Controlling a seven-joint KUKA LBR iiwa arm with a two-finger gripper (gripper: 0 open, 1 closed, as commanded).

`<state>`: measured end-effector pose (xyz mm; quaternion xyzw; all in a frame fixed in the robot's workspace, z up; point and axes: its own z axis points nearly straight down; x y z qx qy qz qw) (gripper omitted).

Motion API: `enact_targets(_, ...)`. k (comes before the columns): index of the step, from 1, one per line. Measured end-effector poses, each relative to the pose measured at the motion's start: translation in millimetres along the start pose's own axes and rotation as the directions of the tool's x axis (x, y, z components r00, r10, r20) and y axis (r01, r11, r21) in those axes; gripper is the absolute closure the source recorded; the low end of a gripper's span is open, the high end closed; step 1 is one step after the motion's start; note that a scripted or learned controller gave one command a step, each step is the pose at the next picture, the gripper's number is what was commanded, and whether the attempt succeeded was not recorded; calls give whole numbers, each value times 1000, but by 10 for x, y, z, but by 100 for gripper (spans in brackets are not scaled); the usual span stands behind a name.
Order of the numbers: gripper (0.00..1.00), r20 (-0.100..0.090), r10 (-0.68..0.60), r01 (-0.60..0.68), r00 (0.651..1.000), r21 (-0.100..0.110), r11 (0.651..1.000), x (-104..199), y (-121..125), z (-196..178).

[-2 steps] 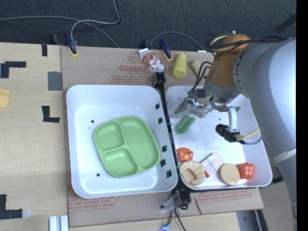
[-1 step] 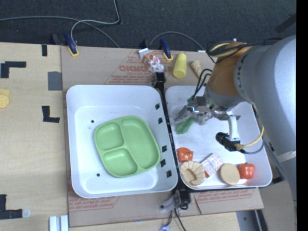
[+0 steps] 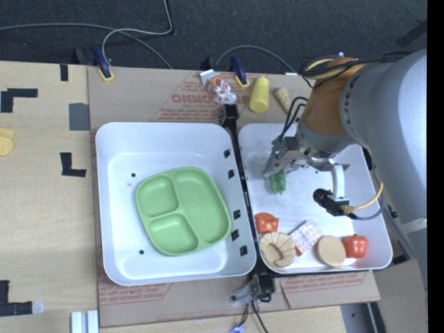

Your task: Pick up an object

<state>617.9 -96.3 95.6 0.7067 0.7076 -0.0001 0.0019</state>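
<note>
My gripper (image 3: 283, 164) hangs low over the upper left part of the right bin (image 3: 361, 165). A small green leafy item (image 3: 277, 183) lies right under its tip, touching or nearly touching it. Along the bin's front lie a red piece (image 3: 266, 222), a tan ridged pastry (image 3: 277, 248), a white and red packet (image 3: 305, 237), a round tan bun (image 3: 331, 250) and a red pepper-like item (image 3: 355, 245). The grey arm with its orange band (image 3: 331, 109) covers the bin's upper right.
The left bin (image 3: 114, 186) holds a green divided plate (image 3: 182, 210). Behind the bins on the cardboard lie a yellow bottle (image 3: 259, 94), a small carton (image 3: 218, 87) and a tan item (image 3: 283, 98). A black divider (image 3: 239, 179) separates the bins.
</note>
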Motion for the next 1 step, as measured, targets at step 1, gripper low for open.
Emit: enact_targets(1, 100, -3, -2, 2, 1000, 2, 1000, 652, -132, -893)
